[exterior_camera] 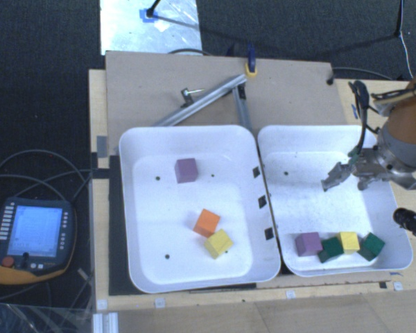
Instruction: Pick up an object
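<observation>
My gripper [347, 180] hangs over the middle of the right bin [291, 144], open, with nothing between its fingers. Along that bin's front wall lie a purple cube [308, 243], a dark green block [329, 249], a small yellow cube [349, 241] and another green block [371, 245], all well in front of the gripper. The left bin [139, 186] holds a purple cube [186, 170] near its back, and an orange cube [206, 222] touching a yellow cube [218, 243] toward the front.
A metal bar [201, 99] lies on the cardboard sheet [291, 92] behind the bins. A teach pendant [31, 240] with cables sits on the floor to the left. A black fitting [410, 220] juts over the right bin's right rim.
</observation>
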